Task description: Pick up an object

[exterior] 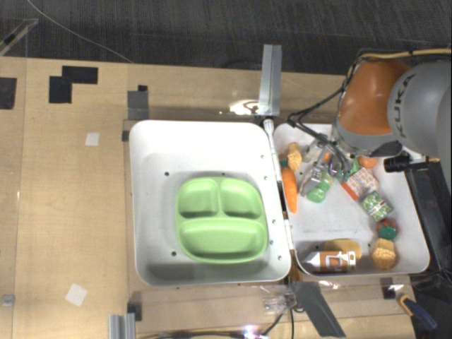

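In the right bin (417, 256), the near wall has a brown bottle (337, 255) lying along it and a small yellow toy (385, 253) beside that. The floor just beyond them is bare, the best room to move. Farther in, the pincer (319, 171) sits down over a green bottle (319, 188), which looks light, stiff and slippery, best taken across its body. I cannot tell its grip state. An orange carrot (289, 191) lies close against the bin's left wall.
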Robot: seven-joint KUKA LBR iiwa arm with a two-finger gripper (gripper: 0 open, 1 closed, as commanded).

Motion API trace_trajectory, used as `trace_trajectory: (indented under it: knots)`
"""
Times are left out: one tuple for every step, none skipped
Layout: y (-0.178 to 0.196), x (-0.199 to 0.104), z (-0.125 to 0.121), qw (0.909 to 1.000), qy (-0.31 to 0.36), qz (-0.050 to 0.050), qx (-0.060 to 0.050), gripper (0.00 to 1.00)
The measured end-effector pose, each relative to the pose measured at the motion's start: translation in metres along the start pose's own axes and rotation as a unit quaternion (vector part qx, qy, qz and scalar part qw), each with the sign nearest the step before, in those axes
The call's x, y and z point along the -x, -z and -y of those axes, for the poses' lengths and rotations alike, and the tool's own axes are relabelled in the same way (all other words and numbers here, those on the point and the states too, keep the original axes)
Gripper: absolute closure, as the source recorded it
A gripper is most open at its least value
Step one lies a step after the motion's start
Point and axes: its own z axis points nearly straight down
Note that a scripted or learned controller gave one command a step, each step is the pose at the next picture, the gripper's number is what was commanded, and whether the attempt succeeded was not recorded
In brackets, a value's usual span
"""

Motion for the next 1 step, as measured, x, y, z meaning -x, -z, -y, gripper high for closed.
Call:
trace_trajectory:
  knots:
    - [0.0014,-0.0288,0.0043,0.9990,-0.046,0.002,0.001,0.00]
